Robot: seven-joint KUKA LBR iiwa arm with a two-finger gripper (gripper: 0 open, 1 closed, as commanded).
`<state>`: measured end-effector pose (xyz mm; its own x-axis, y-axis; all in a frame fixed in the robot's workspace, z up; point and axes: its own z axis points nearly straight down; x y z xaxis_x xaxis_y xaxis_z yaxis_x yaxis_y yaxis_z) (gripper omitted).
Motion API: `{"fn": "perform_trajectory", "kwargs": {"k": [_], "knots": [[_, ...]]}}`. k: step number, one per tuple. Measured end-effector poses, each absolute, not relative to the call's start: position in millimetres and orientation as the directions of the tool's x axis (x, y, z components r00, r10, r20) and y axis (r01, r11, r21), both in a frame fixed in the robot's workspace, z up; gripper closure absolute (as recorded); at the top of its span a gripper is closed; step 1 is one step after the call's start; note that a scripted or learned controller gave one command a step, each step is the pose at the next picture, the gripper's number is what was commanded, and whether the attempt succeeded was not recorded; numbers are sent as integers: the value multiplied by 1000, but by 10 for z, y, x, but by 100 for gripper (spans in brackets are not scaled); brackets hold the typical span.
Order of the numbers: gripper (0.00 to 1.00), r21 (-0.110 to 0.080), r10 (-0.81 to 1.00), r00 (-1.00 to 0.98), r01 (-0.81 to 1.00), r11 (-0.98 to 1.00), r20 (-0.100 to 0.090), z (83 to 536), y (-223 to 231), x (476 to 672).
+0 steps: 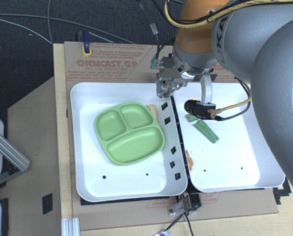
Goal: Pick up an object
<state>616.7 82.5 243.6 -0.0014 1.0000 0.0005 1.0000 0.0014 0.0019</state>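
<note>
Overhead, gripper hangs at the bins' far divider, finger state indiscernible; green divided plate left bin, green stick right bin.

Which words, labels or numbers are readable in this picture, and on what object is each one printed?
"CHEMCAST GP": red print, repeated, on the brown protective sheet behind the bins; the smaller red lines around it are too blurred to read.
"K": part of a dark letter on the grey arm, the rest cut off.
</note>
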Motion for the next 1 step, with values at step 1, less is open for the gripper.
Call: {"fn": "perform_trajectory", "kwargs": {"k": [1], "knots": [[0,1,1000,-1,1000,1,0,2435,824,6163]]}}
